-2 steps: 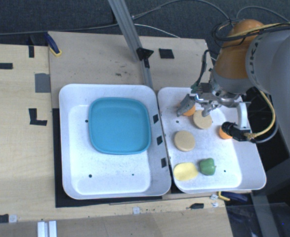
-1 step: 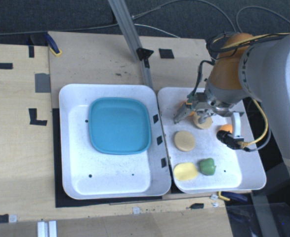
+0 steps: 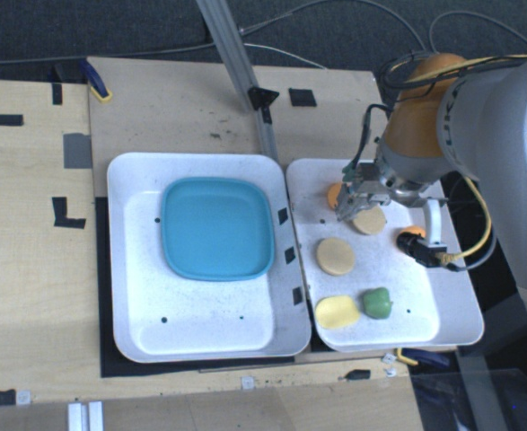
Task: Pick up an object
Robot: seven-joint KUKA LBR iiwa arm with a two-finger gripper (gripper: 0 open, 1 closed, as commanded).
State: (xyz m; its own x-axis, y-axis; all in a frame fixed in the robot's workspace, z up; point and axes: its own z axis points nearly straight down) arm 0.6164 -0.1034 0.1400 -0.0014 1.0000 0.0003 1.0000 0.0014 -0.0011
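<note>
My gripper (image 3: 351, 203) hangs low over the far left part of the right bin (image 3: 443, 317). An orange object (image 3: 334, 194) peeks out at its left side, mostly hidden by it. A small tan piece (image 3: 370, 222) lies just to the right of the gripper's tip. Nearer the front sit a round tan disc (image 3: 336, 257), a yellow lump (image 3: 337, 312) and a green object (image 3: 377, 303).
The left bin (image 3: 133, 241) holds a blue square plate (image 3: 216, 227). A metal pole (image 3: 236, 52) slants across the bench behind the bins. The grey arm with its orange band (image 3: 420, 106) and cables covers the right bin's far right corner.
</note>
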